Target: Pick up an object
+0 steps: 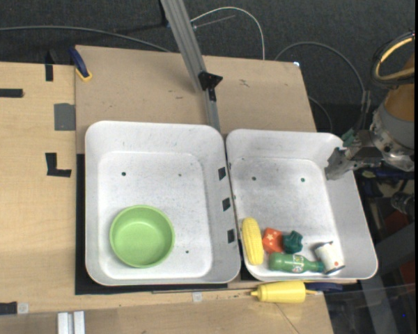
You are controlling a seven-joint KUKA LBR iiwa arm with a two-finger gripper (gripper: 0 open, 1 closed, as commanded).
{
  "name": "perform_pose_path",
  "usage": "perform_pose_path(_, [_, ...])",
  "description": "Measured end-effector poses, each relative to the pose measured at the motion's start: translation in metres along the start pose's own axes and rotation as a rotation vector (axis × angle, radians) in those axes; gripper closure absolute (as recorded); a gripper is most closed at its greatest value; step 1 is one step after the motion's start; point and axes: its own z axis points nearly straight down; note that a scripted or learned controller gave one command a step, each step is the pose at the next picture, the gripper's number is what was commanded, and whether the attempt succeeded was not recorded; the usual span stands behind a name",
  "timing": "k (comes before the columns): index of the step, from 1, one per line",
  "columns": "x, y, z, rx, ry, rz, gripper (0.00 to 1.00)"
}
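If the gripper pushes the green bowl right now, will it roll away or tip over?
Probably neither. The green bowl sits upright, mouth up, on the flat floor of the left bin, so it would likely slide rather than roll. It looks like thin plastic, so it is probably light and stiff. A push high on its rim might tip it.

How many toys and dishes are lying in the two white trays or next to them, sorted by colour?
Green: 3, round green plastic bowl, green bottle, small dark green lump
Yellow: 2, yellow corn cob, yellow squeeze bottle outside the right bin
Orange-red: 1, small piece
White: 1, small cup
Total: 7
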Motion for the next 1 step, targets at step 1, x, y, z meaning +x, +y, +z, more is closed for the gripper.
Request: perform_pose_path(1, [0.0478,0.0105,-0.0003,0.006,0.003,-0.004,1.00])
